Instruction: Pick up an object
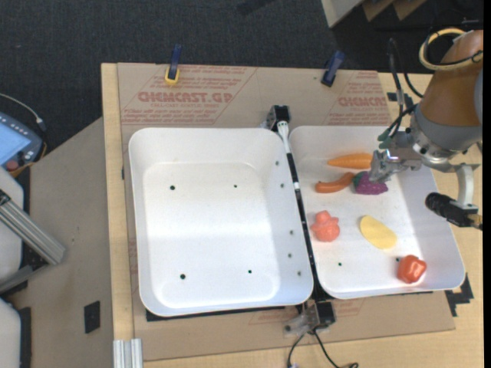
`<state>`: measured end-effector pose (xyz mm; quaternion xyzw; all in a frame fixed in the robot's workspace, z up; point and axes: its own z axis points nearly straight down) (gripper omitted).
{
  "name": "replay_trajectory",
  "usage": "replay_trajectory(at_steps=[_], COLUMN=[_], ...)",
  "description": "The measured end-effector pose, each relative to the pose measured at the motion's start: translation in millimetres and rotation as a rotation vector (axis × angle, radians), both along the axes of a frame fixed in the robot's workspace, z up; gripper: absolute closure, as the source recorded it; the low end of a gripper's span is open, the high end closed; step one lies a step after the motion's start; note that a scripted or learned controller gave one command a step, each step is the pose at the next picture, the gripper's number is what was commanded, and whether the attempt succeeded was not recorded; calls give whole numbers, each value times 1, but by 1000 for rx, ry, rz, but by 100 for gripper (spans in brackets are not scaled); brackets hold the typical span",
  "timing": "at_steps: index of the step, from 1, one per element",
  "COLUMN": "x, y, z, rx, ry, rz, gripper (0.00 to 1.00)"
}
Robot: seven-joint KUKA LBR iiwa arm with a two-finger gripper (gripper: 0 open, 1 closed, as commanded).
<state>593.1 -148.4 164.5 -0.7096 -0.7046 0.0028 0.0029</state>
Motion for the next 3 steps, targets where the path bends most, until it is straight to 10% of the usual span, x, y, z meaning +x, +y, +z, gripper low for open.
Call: replay_trajectory(at_steps=[1, 2, 3], x=[69, 27, 75], y=[-24, -77, -75], z=[-56, -33, -80], rx=[-7, -2, -2], ry=[-29, -8, -12], rz=[7, 2, 10], gripper=[100, 100, 100])
